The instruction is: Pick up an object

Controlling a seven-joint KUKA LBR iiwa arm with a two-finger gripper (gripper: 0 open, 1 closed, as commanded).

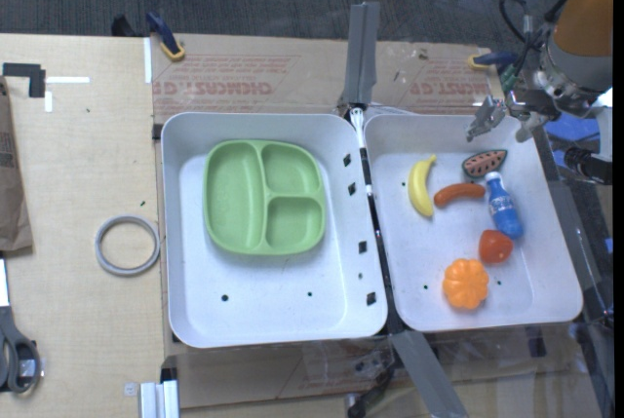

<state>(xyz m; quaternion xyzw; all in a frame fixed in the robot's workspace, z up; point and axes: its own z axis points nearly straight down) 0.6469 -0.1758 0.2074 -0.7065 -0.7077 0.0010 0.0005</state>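
Note:
The right bin (pixel 546 304) holds a yellow banana (pixel 421 186), an orange-red sausage (pixel 458 195), a brown slice with dark seeds (pixel 484 162), a blue bottle (pixel 503 208), a red tomato-like piece (pixel 494 247) and an orange pumpkin (pixel 465 284). My gripper (pixel 499 114) hangs over the bin's far right rim, above and just beyond the brown slice. Its fingers (pixel 484 121) stand open with nothing between them.
The left bin (pixel 180 241) holds a green divided plate (pixel 264 197). A grey post (pixel 362 56) rises between the bins at the back. A grey ring (pixel 127 244) lies on the wooden bench to the left, scissors (pixel 18 362) near the left edge.

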